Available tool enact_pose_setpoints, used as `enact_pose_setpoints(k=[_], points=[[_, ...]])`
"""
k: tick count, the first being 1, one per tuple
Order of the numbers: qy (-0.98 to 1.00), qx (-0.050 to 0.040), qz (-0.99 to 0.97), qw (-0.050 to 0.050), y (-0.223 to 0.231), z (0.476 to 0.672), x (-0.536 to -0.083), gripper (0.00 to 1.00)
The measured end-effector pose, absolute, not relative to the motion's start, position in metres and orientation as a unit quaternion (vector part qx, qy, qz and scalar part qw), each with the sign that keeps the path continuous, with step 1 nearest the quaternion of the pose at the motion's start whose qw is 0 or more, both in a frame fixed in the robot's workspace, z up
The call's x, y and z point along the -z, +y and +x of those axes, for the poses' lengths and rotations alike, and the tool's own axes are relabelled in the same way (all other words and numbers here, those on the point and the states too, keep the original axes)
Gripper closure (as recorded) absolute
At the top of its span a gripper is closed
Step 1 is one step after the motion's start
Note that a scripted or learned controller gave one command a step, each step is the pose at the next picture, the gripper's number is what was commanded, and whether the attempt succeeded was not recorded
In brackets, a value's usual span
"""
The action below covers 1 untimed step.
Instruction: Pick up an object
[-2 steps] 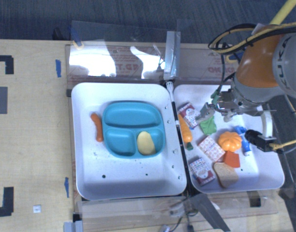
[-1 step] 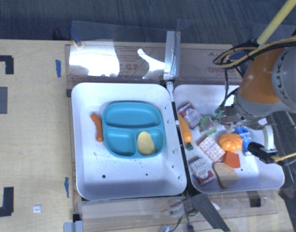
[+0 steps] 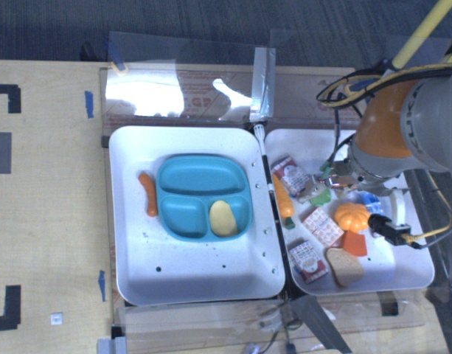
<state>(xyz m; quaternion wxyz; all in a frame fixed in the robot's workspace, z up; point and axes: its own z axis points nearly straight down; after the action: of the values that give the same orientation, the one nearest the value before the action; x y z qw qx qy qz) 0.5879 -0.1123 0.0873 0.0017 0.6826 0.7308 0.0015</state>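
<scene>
The gripper (image 3: 336, 177) hangs low over the right bin (image 3: 421, 271) (full of toy food), ready to pick something; I cannot tell its state.

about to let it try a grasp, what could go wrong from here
The right bin is crowded: the packets, the orange fruit and the bread slice lie close together, so the gripper may nudge or catch a neighbour. The cable trailing over the bin could snag.
</scene>
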Motion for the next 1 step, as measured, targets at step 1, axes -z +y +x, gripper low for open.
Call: enact_pose_setpoints(k=[1], points=[[0.73,-0.0028,0.683,0.005,-0.1134,0.5897,-0.0997,1.0]])
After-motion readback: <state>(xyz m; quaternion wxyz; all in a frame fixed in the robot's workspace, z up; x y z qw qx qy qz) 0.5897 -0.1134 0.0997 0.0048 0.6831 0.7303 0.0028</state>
